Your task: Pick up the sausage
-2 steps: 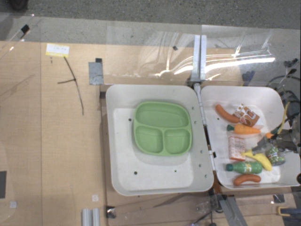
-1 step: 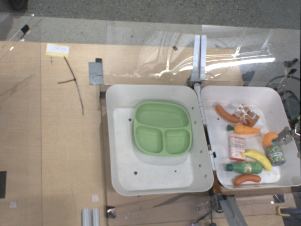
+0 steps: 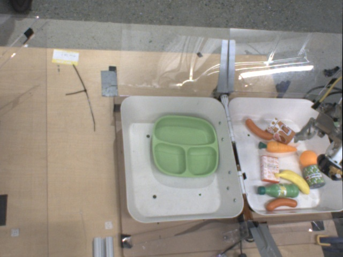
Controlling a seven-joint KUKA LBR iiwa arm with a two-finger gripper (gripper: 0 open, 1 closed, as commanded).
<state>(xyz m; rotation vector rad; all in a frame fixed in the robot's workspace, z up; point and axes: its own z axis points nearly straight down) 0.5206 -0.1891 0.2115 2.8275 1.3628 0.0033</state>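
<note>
Upper sausage (image 3: 256, 128): left of gripper (image 3: 315, 127), well apart
Long axis: slanted, up-left to down-right
Gripper opening: cannot tell

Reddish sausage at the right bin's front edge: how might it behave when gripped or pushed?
The rounded, smooth reddish sausage probably rolls if pushed and may slip from a pinch. It looks small, so likely light. Pushed, it could bump the green plastic bottle.

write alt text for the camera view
A right white bin holds one sausage at its back left and a second sausage at its front, among a carrot, banana and bottle, with the claw over its right side. The left bin holds a green divided plate.
</note>
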